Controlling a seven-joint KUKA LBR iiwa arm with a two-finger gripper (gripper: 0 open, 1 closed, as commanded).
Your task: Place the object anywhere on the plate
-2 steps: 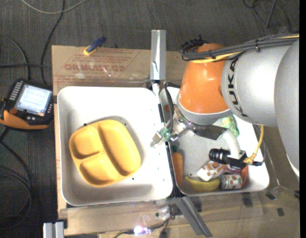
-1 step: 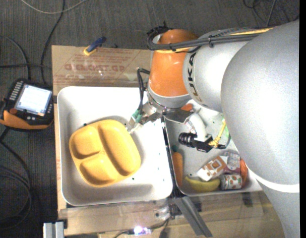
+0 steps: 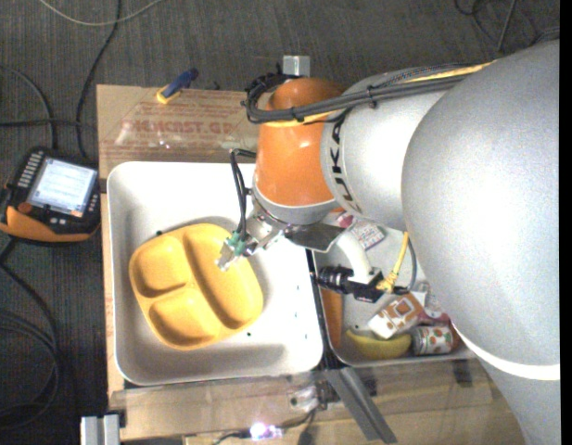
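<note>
A yellow plate [image 3: 195, 288] with three compartments lies in the left white bin [image 3: 128, 202], tilted towards the lower left. My gripper [image 3: 233, 249] hangs over the plate's upper right rim, below the arm's orange band [image 3: 290, 160]. A small greenish bit shows at the gripper's tip, too small to name. The grey arm covers much of the right side of the view.
The right bin [image 3: 334, 352] holds a yellow curved item [image 3: 378, 345], a small carton [image 3: 398, 315], a red can [image 3: 433, 340] and a white packet [image 3: 365, 235], partly under the arm. A teach pendant [image 3: 50, 197] lies left of the bench. A blue item [image 3: 178, 83] rests on cardboard behind the bins.
</note>
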